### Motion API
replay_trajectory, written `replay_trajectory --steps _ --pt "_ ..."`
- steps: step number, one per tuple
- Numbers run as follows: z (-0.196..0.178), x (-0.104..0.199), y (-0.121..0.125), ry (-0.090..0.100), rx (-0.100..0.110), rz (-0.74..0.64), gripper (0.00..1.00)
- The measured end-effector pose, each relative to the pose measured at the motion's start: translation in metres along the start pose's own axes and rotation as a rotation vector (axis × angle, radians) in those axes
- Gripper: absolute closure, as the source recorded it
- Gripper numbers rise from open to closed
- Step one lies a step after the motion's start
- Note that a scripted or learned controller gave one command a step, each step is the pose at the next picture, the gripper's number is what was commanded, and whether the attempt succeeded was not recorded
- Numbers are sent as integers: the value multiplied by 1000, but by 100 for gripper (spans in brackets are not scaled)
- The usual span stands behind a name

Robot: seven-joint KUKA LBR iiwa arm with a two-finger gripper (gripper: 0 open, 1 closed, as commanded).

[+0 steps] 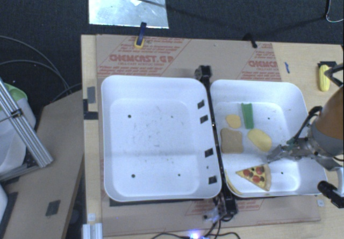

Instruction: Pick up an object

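The pizza slice (255, 176) lies nearest, on a plate (235, 183) in the right bin's (279, 90) front corner. Just beyond it the end effector (274, 154) hangs low; its tips seem slightly apart with nothing between them, though the view is blurry. This looks like the approach. Next it needs to settle over one piece, likely the yellow lump (259, 139) just beside it. Farther back crowd a tan slice (231, 140), a yellow disc (233, 121) and a green stick (247, 115).

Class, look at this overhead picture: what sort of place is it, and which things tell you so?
Probably a robotics lab test bench: two white bins on a cardboard-covered board, toy food such as a pizza slice, a robot arm, and loose cables.
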State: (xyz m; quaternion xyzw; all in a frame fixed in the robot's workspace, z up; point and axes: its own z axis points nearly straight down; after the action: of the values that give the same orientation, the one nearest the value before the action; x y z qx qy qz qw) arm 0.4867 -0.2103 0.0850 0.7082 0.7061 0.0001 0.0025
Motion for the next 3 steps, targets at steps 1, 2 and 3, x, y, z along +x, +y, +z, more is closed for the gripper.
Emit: replay_trajectory --steps 1,2,3 --pt "-10 3 1 2 -2 -4 100" --pt "-12 62 1 6 2 -11 100" --pt "-3 96 0 6 3 -10 100"
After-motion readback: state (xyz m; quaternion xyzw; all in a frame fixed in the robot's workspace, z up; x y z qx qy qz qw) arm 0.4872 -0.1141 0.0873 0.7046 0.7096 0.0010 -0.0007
